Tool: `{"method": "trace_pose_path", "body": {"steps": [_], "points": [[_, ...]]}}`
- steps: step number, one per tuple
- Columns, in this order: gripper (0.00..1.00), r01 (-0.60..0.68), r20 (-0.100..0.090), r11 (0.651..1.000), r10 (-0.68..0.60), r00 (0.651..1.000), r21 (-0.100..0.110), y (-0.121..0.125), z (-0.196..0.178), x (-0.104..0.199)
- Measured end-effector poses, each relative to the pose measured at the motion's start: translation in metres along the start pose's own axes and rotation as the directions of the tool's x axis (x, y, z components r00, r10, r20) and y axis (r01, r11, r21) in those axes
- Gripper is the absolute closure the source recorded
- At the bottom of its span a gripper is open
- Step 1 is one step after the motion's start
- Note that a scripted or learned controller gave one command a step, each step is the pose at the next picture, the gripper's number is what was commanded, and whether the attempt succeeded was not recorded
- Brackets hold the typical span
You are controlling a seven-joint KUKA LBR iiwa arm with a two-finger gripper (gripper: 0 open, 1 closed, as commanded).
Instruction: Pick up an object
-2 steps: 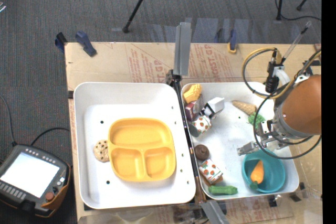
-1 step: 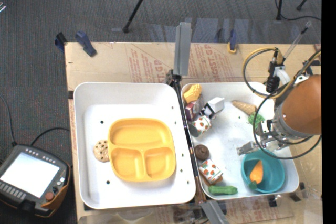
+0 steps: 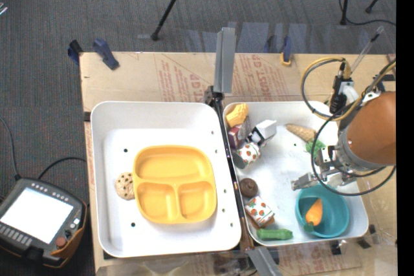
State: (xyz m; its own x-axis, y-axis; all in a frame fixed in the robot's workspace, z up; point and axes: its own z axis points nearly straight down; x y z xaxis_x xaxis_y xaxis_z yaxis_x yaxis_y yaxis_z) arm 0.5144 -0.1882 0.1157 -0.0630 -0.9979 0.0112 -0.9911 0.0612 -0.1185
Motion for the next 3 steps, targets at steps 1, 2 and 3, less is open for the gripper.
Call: {"method": "trace_pose_path", "body": {"steps": [1,2,3], "points": [[0.00,-0.087,0.000,0.996,0.087,0.996,0.002,0.001,0.000,0.004],[0.00,-0.197,-0.005,0.977,0.197,0.980,-0.087,0.032,0.018,-0.018],[0.00,0.251,0.044,0.962,-0.248,0.968,-0.108,0.039,0.024,0.025]]}}
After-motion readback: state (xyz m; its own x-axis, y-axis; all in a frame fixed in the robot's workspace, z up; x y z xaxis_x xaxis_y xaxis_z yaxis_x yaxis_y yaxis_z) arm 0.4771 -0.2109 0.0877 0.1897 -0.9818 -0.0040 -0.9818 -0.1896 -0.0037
